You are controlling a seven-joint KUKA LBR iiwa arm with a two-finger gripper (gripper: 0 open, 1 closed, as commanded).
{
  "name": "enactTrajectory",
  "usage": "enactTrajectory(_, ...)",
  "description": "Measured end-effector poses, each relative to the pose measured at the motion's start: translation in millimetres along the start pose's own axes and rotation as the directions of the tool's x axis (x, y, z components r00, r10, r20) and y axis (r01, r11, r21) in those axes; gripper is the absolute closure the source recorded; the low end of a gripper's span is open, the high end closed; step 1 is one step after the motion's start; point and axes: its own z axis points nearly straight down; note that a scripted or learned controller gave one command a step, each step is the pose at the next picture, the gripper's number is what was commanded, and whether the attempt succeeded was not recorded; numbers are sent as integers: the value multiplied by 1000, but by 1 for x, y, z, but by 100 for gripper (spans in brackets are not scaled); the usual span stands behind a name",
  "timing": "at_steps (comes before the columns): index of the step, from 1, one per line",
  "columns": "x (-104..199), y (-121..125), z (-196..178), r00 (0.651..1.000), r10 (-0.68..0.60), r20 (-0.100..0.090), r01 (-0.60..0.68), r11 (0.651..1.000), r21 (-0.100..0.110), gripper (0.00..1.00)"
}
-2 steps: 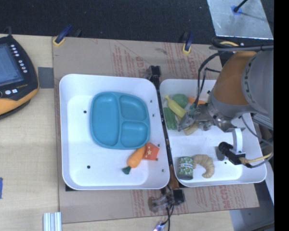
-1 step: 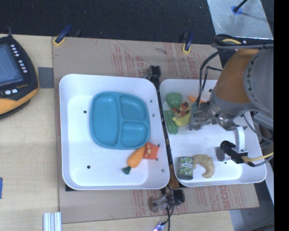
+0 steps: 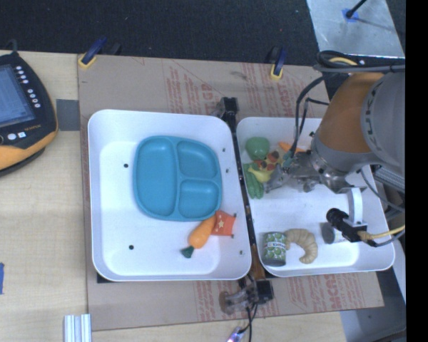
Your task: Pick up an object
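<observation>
My gripper [image 3: 279,171] reaches from the right into the upper left part of the right bin [image 3: 371,262], down among a cluster of small toys: a green piece [image 3: 257,148], a yellow-green piece [image 3: 255,180] and small orange and red bits [image 3: 285,147]. Near the front of that bin lie a green can [image 3: 274,248] and a tan croissant [image 3: 304,244]. In the left bin [image 3: 110,191] a blue divided plate [image 3: 177,177] lies, with a toy carrot [image 3: 199,236] and a red-orange block [image 3: 225,224] beside it.
A teach pendant [image 3: 14,112] rests on the bench at the far left. Blue and yellow clamps [image 3: 93,52] hold the cardboard under the bins. The arm's grey body and cables [image 3: 357,141] cover the right bin's right side.
</observation>
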Motion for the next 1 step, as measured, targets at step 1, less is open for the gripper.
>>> enactTrajectory(1, -27, 21, 10, 1000, 3, 0, -3, 1000, -4, 0)
